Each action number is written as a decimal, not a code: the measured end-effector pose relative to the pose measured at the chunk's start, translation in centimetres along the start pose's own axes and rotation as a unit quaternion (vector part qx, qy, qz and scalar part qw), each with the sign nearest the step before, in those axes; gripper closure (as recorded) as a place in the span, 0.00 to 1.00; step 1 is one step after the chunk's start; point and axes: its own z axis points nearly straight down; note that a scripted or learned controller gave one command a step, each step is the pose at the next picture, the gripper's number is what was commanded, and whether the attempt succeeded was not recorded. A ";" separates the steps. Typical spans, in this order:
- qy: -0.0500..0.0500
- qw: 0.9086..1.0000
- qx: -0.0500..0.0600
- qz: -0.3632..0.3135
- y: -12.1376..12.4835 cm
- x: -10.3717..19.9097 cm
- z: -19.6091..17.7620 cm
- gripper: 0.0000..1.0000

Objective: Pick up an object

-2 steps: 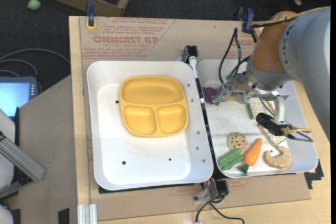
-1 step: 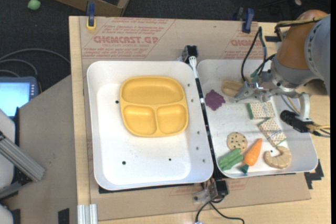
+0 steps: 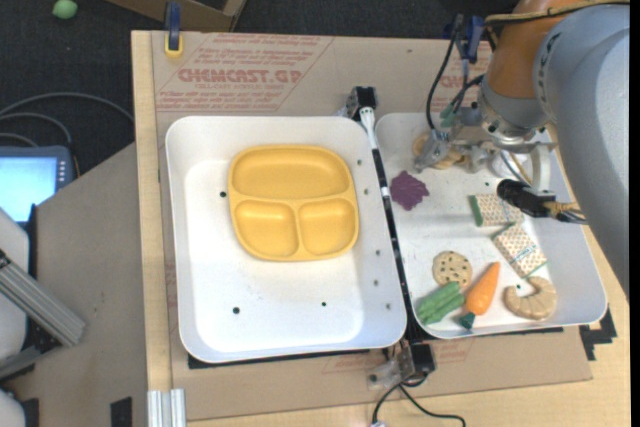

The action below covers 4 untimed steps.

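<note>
Your hand (image 3: 447, 147) hangs at the right bin's (image 3: 590, 300) far-left corner; whether it grips anything cannot be told. Nearest object: purple piece (image 3: 407, 189), just beside it. Descend squarely before closing.

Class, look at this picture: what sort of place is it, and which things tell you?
Probably a robotics lab: a grey arm reaches over two white bins, one holding a yellow divided plate, the other toy food like a carrot.
</note>
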 end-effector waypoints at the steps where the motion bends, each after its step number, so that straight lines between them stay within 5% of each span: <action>1: 0.001 1.000 -0.011 0.000 -5.2 2.7 -0.2 0.00; 2: -0.001 1.000 -0.014 0.000 -3.1 -1.5 -0.3 0.00; 3: 0.000 1.000 0.003 0.002 -0.2 2.9 0.2 0.00; 4: 0.000 1.000 0.001 0.003 -0.2 2.7 0.1 0.00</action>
